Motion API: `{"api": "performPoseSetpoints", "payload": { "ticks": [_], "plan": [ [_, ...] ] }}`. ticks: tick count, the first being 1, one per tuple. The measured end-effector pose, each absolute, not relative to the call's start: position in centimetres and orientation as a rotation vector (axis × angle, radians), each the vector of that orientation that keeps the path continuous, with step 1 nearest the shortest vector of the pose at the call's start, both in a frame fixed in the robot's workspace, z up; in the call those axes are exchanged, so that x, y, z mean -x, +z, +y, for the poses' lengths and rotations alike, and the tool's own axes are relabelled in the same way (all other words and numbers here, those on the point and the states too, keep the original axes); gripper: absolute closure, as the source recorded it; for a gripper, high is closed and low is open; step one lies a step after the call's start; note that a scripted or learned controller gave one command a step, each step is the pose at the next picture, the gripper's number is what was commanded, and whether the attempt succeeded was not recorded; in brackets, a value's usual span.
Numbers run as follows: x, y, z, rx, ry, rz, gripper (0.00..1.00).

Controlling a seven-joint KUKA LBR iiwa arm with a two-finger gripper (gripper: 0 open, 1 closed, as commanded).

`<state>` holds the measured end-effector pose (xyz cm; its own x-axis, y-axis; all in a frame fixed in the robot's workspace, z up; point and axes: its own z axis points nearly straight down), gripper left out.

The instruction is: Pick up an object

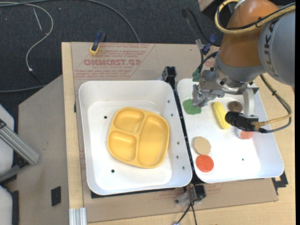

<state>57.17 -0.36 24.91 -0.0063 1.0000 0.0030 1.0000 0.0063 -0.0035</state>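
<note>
My gripper (198,99) hangs over the back left of the right bin (262,168), its tip directly over a flat green piece (190,107) that lies on the bin floor. A yellow corn cob (219,114) lies just to the right of the gripper. A brown round piece (234,106) sits behind the corn. Nearer the front lie a tan cookie-like disc (202,146) and an orange-red disc (205,163). A pinkish piece (245,134) peeks out under a black fitting on the arm.
The left bin (89,125) holds a yellow divided plate (138,137). A black clamp (169,74) sits at the back between the bins. The bench board has cables and a blue clip (97,41) at its far edge.
</note>
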Motion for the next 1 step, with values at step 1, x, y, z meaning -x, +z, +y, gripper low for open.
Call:
{"api": "performPoseSetpoints", "payload": {
  "ticks": [1],
  "plan": [
    [-55.52, 23.64, 5.3, 2.209, 0.001, -2.225, 1.0]
  ]
}}
